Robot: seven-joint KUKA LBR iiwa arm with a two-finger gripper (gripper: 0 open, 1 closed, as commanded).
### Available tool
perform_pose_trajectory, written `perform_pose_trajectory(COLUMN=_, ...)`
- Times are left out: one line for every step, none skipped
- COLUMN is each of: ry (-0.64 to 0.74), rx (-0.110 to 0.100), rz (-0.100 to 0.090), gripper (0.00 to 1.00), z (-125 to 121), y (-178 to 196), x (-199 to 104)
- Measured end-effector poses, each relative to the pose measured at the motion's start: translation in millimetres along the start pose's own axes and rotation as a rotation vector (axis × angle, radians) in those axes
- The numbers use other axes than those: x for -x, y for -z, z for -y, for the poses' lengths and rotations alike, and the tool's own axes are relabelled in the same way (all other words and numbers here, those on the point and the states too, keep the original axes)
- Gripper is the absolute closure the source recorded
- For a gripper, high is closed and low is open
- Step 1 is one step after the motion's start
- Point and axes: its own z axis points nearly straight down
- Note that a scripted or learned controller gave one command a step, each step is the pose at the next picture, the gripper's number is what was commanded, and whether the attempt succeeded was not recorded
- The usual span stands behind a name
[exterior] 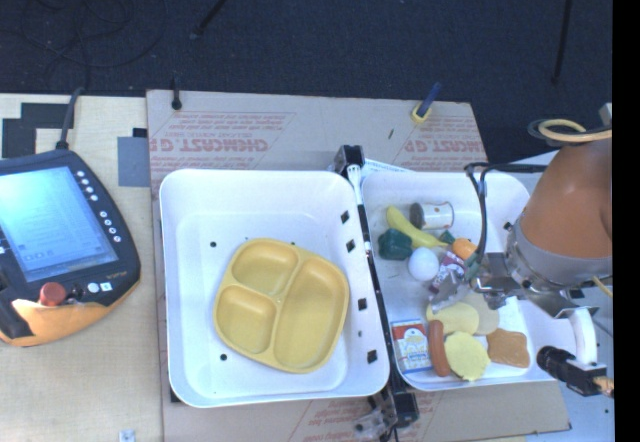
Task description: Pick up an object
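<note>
My gripper (455,280) hangs low over the middle of the right bin (520,190), just right of a white ball (423,263) and above a pale yellow round piece (455,317). A small orange item (463,250) lies close behind it. Around it lie a yellow banana (404,225), a silver can (433,215), a dark green item (393,245), a red sausage (440,348), a second yellow round piece (466,357), a toast slice (508,348) and a small printed box (411,343). Nothing is visibly held.
The left bin (190,220) holds a yellow divided plate (284,303). A tablet controller (60,230) lies on the bench at the far left. The arm's orange band (575,205) covers the right bin's right side.
</note>
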Motion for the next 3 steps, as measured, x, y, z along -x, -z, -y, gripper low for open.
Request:
perform_pose_trajectory(ry=0.002, rx=0.005, rz=-0.005, gripper=0.0, z=-0.4, y=-98.3, x=-13.1)
perform_pose_trajectory(ry=-0.004, rx=0.014, rz=-0.004, gripper=1.0, z=-3.5, y=-85.8, x=-11.7)
perform_pose_trajectory(ry=-0.004, rx=0.013, rz=-0.005, gripper=0.0, z=-3.4, y=-86.0, x=-11.7)
